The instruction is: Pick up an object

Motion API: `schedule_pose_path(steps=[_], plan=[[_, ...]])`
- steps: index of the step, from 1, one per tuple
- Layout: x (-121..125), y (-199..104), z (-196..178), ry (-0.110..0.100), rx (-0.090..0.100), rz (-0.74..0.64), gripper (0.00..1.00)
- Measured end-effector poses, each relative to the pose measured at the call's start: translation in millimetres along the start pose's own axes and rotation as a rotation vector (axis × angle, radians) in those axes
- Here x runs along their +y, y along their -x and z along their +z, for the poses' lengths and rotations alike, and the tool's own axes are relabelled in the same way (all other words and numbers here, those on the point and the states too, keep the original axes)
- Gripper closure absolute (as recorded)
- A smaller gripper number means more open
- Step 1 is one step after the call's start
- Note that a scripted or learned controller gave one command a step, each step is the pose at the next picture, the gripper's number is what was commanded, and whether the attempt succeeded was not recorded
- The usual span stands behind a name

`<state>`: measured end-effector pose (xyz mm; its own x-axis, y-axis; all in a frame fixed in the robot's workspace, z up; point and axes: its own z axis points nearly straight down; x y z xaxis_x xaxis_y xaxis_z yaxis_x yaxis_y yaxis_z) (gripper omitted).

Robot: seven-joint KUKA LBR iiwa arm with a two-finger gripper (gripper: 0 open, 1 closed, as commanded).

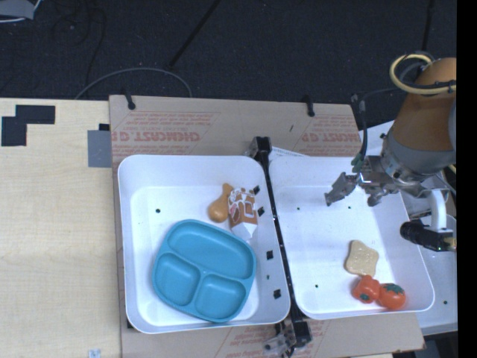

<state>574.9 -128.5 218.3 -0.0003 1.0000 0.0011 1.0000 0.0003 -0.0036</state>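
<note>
**Gripper hanging open over the right bin, toy foods waiting below**

The gripper (pixel 356 188) is hovering above the upper part of the right bin (pixel 313 171), its two fingers spread apart and gripping nothing. The nearest candidates are lying toward five o'clock from it: a toast slice (pixel 361 258) and, just beyond at the bin's lower right corner, a tomato pair (pixel 380 293), the two sitting close together, perhaps touching.

Both are looking like light, rigid plastic toys. The toast is lying flat and thin, so it is probably best pinched across its narrow width, fingers reaching right down to the floor; its smooth faces may be slippery. The tomatoes are rounded and likely to roll or squirt out unless taken across the middle of one ball.

In the left bin (pixel 134 200), a blue divided plate (pixel 203 270) is resting at six o'clock, with a drumstick (pixel 220 204) and a small patterned packet (pixel 243 207) lying side by side at twelve o'clock from it.
</note>
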Motion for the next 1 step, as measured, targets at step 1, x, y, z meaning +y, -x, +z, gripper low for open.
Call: schedule_pose_path(steps=[1], plan=[[-3.5, 2.5, 43.9, -0.003, 0.000, 0.000, 0.00]])
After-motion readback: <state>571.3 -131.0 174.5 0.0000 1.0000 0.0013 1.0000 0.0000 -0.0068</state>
